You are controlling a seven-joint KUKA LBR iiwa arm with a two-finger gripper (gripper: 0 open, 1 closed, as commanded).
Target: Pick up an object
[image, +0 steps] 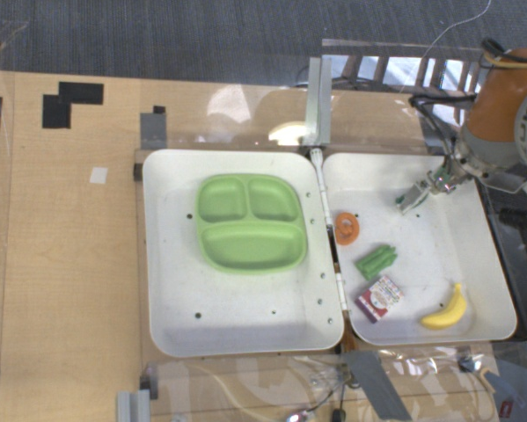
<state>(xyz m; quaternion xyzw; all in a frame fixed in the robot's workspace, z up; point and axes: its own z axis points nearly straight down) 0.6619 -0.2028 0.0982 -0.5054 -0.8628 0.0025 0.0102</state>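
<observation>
in the right bin point(501, 323), nearest the camera, a banana point(447, 309) lies by the front corner, with a small red and white box point(380, 297) to its left and a green pepper point(376, 260) just behind the box. farther back an orange ring point(347, 227) sits against the bin's left wall. the gripper point(410, 200) hangs over the bin's far part, fingers slightly apart and holding nothing, well apart from the banana, while a green divided plate point(250, 223) lies in the left bin point(171, 315) beside it.

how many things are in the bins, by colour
green: 2, the divided plate in the left bin and the green toy in the right bin
orange: 1, the round piece
yellow: 1, the banana
red and white: 1, the small box
total: 5
</observation>
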